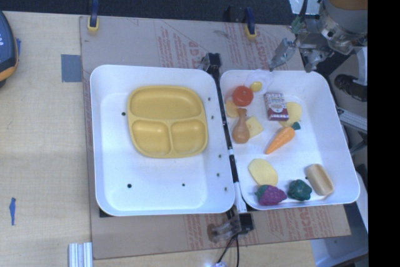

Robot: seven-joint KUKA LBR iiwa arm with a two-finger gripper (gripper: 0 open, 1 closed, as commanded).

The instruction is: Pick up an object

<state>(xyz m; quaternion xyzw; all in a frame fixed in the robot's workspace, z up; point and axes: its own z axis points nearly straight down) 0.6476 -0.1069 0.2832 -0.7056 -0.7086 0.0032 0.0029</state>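
1. No particular thing is named, so any toy food in the right bin [331, 109] would do. Closest to the hand [299, 50] are the small yellow ball [255, 86], the tomato [242, 95] and the red packet [275, 105], all a little below it and to its left, inside the bin's far end.

2. The hand hangs above the bin's far rim, not over the food. I cannot tell whether it is released or clenched; nothing is visibly held in it.

3. First risk, to my eye: dropping from here, it would meet the rim or bare bin floor and close on nothing.

4. The tomato, the pear-shaped piece [240, 128] and the yellow wedge [254, 127] sit touching or nearly so, down and left of the hand. A grab there could catch two things or shove one against the bin wall.

5. The tomato and ball are round and look slick; I would expect them to squirt sideways if pinched off-centre.

6. The carrot [280, 139] lies slanted, further below the hand. A grip along its length instead of across it would likely slip off.

7. Furthest from the hand, the grapes [271, 195], broccoli [299, 190] and bread roll [319, 179] crowd the near rim, leaving little room around them.

8. The left bin [106, 134], with its yellow divided tray [167, 120], sits well left of the hand on the surface [44, 153] and should not interfere.
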